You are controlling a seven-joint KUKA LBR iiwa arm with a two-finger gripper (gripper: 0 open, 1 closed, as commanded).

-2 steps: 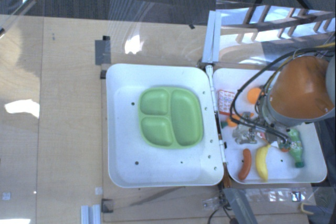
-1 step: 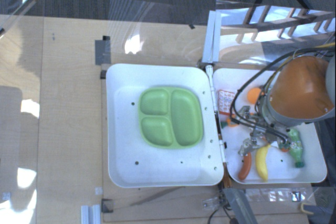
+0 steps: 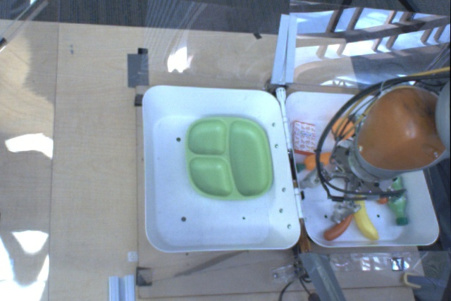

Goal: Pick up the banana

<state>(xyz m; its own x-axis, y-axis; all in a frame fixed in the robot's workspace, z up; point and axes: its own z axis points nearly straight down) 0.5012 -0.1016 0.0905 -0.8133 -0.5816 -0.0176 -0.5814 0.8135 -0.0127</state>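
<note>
Hovering over the right bin, the gripper, its spread impossible to tell, risks nudging the sausage at nine o'clock of the banana, lying untouched.

You look down from one fixed camera above the pale wooden table, slanted and fairly far off, taking in both shallow white plastic bins with the grey, orange-banded arm entering from your right.

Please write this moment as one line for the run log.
arm: over right bin | gripper: above banana, grasp not visible | beside banana: hot dog | left bin: green plate
</note>
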